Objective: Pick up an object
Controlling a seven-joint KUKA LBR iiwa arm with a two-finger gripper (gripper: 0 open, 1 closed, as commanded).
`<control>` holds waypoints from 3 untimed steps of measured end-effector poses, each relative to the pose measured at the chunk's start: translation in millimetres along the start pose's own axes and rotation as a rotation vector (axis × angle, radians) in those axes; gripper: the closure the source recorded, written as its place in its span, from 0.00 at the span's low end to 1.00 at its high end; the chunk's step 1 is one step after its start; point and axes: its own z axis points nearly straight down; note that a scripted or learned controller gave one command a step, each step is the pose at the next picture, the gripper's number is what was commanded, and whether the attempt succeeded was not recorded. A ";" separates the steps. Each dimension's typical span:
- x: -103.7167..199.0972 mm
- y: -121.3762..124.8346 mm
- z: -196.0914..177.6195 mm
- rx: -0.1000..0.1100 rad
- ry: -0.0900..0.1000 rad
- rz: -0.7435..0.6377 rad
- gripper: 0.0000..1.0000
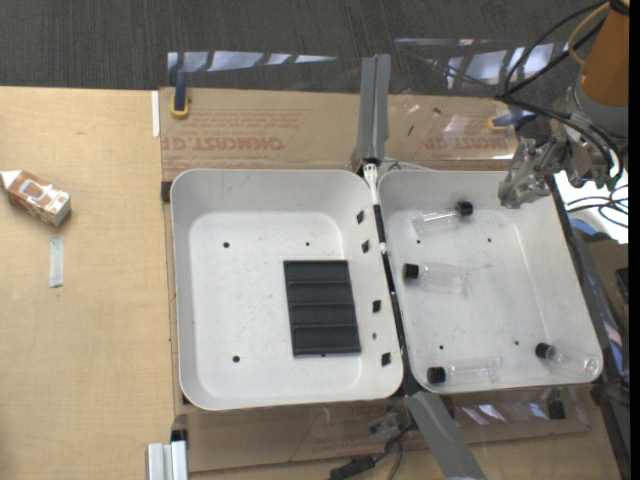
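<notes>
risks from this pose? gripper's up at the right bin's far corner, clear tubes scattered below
1. The gripper sits over the far rim of the right bin; a straight descent could hit the wall.
2. The clear tubes with black caps are nearly see-through against the white floor, so a pick could miss.
3. Two tubes lie against the near wall, leaving little room around them.

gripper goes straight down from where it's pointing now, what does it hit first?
Probably the bare floor of the right bin near its far right corner. The gripper points down there; the nearest clear tube lies to its left, apart. Depth is uncertain.
</notes>
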 end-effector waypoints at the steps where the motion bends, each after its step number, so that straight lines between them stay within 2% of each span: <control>1: -3.8 -8.0 -50.8 -0.001 -0.001 -0.333 1.00; 2: 32.8 -49.2 -107.9 -0.002 0.000 -0.913 1.00; 3: 20.6 -6.1 -8.3 -0.005 0.002 -0.939 1.00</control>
